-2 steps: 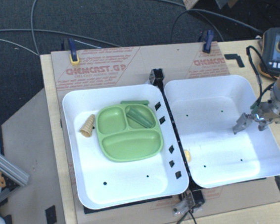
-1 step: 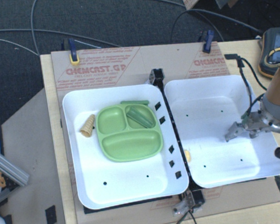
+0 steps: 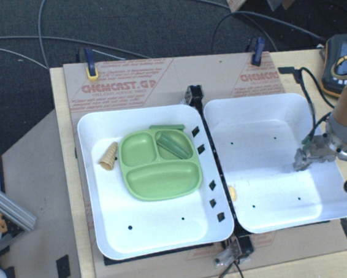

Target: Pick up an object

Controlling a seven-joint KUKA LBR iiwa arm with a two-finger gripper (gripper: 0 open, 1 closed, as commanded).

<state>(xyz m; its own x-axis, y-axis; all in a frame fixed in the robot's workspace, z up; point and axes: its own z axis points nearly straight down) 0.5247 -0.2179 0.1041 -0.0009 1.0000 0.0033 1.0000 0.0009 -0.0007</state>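
Objects worth picking all lie in the left bin (image 3: 109,228), toward the counter's far left quarter: a green divided plate (image 3: 161,172), a darker green piece (image 3: 174,144) resting in the plate's far right compartment, and a small tan cone (image 3: 108,156) just beside the plate's left rim. A tiny yellowish bit (image 3: 231,192) sits at the divider between the bins, too small to identify.

The claw (image 3: 303,160) hangs low over the right bin (image 3: 274,217), near that bin's right wall, well apart from every one of those things. Whether it is spread or pressed together I cannot tell at this angle; nothing shows between its tips.

So the coming move likely turns on one fact: the pickable things lie across the divider, toward the counter's left edge, while the claw is toward the right edge. The cone's long axis runs slantwise, narrow end toward the counter's near edge, which probably matters for lining up a pinch.
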